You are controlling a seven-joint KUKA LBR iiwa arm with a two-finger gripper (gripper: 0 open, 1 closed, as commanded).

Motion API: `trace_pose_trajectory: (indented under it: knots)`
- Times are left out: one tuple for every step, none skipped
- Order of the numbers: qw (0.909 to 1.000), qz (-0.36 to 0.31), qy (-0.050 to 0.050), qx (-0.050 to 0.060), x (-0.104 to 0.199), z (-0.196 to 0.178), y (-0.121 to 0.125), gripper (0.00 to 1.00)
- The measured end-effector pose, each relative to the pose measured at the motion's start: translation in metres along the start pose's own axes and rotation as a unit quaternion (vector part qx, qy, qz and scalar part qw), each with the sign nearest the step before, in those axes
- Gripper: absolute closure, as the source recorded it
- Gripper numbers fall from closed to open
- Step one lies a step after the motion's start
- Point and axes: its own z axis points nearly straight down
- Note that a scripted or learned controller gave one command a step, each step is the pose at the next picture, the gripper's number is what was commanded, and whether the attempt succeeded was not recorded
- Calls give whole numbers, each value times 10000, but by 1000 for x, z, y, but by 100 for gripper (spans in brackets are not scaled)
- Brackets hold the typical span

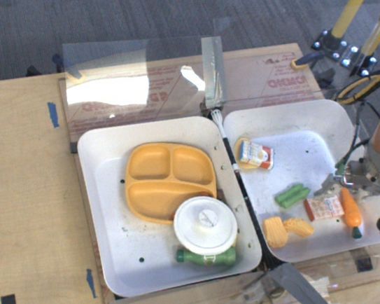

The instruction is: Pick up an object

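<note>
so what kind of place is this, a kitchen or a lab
Most likely a robotics lab bench, not a kitchen: two white bins hold toy items like a divided orange plate and a carrot, on a taped cardboard surface, with the arm's gripper reaching in.

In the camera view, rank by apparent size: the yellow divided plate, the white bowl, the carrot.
Largest to smallest:
1. yellow divided plate
2. white bowl
3. carrot

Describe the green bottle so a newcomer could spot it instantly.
Look in the left bin, which holds a yellow divided tray and a white lidded bowl. The green bottle lies on its side by the bin's near wall, partly under the bowl; it is the only green thing in that bin.
</note>
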Motion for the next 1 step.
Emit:
trace_pose_trajectory:
  knots:
    - [9993,-360,-25,7,15,1,-6,0]
